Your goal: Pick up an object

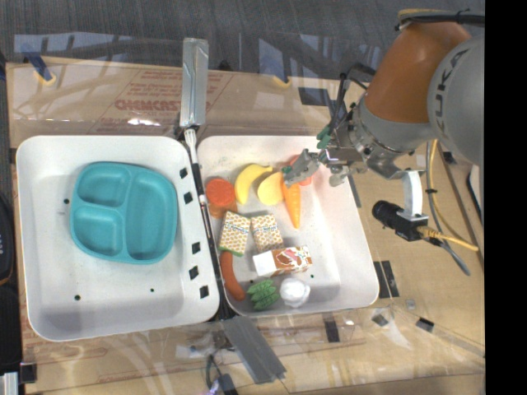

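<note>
Nearest the camera, at about six o'clock in the right bin (362, 278), a green leafy toy (263, 294) and a white round lid-like piece (294, 291) sit against the front wall beside a red sausage shape (230, 275), probably because loose things slide to the low edge. Just beyond lie a small carton with a brown-and-red label (282, 261), its print too small to read, and two checked cracker packets (251, 232) side by side. Farther in, a red tomato (220, 193), a yellow banana (249, 181), a lemon (270, 189) and an orange carrot (291, 202) crowd together near twelve o'clock; any of these could be the object to pick. The tool (317, 161) hangs over the carrot's top end at about one o'clock, and I cannot tell whether it is open or closed, nor that it grips anything. To nine o'clock, the left bin (41, 303) holds a teal divided plate (125, 211). Farthest off, the cardboard-covered surface (99, 97) carries red printing that looks like "CHEMCAST", and the arm (449, 72) bears part of "KUKA".
</note>
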`<action>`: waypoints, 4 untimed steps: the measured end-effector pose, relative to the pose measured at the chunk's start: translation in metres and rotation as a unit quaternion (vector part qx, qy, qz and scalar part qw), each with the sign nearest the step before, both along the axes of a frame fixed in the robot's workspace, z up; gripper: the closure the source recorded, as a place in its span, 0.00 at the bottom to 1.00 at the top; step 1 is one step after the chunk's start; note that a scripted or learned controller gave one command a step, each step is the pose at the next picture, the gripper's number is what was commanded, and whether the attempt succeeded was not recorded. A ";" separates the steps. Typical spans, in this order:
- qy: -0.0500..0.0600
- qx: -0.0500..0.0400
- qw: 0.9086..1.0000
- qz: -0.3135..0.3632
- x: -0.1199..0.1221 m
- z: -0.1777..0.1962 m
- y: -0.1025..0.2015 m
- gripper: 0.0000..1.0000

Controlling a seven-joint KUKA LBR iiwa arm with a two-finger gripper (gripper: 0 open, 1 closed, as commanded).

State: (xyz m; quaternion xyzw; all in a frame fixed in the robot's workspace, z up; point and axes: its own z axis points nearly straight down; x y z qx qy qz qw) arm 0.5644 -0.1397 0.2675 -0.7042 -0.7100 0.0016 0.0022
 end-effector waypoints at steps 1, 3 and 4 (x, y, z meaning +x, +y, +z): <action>-0.001 0.000 1.000 0.012 -0.030 0.010 0.041 0.00; -0.002 0.000 0.998 0.063 -0.004 0.003 0.038 0.00; -0.001 0.000 0.995 0.099 -0.005 -0.161 0.010 0.00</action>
